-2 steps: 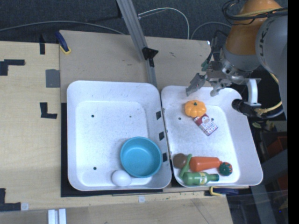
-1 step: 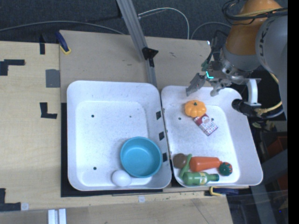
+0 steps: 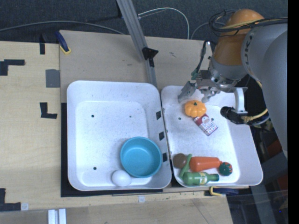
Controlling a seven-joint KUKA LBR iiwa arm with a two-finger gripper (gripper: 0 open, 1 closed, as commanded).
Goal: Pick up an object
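Observation:
My gripper (image 3: 196,93) hangs over the far end of the right bin (image 3: 243,146), fingers spread open with nothing between them. Just below it an orange toy pumpkin (image 3: 195,108) sits on the bin floor. Beside the pumpkin lies a small red and white packet (image 3: 206,124). At the near end of that bin lie a carrot (image 3: 204,163), a green bottle (image 3: 200,177), a brown round piece (image 3: 179,160) and a small red and green piece (image 3: 225,168).
The left bin (image 3: 93,120) holds a blue bowl (image 3: 140,156) and a white ball (image 3: 121,177) at its near edge. A grey metal pole (image 3: 135,27) slants across the bench behind the bins. Cables run along the far right.

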